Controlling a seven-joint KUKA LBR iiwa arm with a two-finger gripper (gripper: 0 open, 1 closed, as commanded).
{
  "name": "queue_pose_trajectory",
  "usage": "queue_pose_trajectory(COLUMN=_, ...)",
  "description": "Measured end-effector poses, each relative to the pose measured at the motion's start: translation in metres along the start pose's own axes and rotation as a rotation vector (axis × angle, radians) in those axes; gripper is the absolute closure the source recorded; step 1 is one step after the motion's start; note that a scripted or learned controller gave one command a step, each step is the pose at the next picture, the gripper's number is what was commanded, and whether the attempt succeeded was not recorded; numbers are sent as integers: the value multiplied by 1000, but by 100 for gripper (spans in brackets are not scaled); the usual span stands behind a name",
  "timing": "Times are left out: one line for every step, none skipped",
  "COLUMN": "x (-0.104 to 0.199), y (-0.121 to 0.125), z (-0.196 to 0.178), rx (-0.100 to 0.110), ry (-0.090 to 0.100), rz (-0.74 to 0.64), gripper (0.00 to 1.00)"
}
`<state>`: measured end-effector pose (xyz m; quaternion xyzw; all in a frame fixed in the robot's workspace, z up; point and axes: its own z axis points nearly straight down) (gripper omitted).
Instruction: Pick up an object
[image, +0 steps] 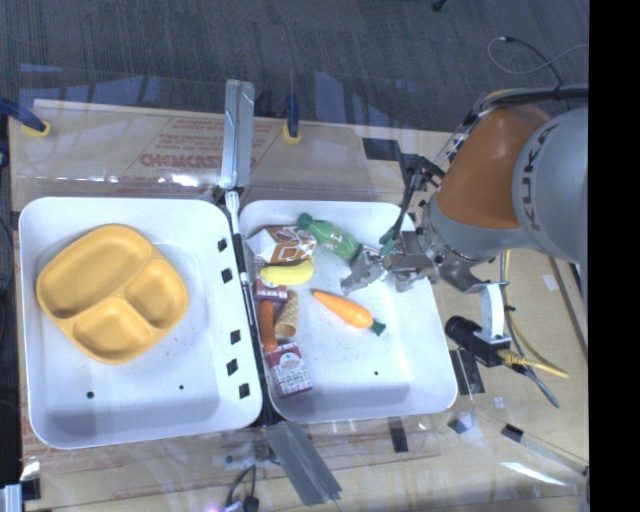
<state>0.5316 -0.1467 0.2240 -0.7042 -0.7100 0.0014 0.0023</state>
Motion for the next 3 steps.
queue_pose_trajectory(x=-14, y=14, z=133, rx=-2, ry=-1, rz=-41, gripper=0)
queue_pose_trajectory(x=-14, y=14, z=124, rx=-1, ry=-2, rz=-47, gripper=100)
queue_pose_trajectory(x=64, y=-12, z=17, rx=-4, ry=-1, rz=-89, gripper=100)
